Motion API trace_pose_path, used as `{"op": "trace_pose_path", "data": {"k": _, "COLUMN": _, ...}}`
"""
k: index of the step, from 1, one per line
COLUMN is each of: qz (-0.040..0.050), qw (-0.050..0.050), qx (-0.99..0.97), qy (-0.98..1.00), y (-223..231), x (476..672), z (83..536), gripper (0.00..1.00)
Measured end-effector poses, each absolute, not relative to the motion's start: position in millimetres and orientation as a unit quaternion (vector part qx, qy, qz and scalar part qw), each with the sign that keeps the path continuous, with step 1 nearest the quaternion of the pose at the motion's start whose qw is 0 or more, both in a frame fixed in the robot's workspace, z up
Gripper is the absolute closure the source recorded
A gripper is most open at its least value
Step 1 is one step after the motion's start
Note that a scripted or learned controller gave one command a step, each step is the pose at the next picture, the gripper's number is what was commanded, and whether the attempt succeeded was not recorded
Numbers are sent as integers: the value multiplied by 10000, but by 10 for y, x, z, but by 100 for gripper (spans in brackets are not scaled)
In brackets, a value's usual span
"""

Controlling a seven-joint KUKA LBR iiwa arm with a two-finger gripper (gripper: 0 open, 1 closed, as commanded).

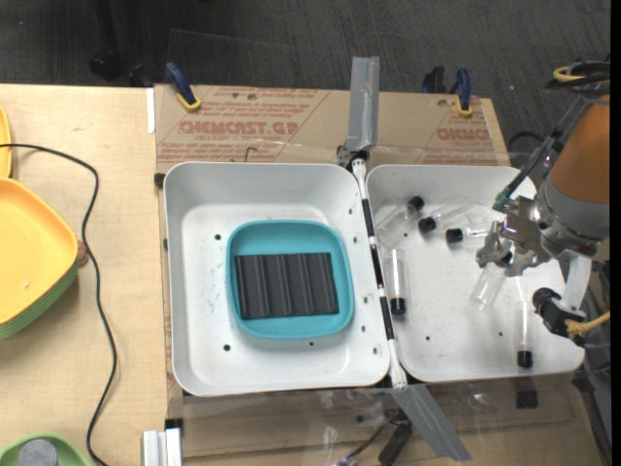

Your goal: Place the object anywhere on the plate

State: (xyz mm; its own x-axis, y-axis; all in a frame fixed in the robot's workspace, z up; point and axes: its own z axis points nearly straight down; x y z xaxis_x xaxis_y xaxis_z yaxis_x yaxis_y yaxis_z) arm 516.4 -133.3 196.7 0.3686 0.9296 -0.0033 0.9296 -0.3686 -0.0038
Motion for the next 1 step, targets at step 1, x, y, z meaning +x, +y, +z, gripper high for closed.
{"op": "trace_pose_path", "data": {"k": 1, "qz": 23, "qw": 6, "qx": -8273, "qy": -5617, "y": -1333, "x": 5165, "z": 1967, "gripper": 0}}
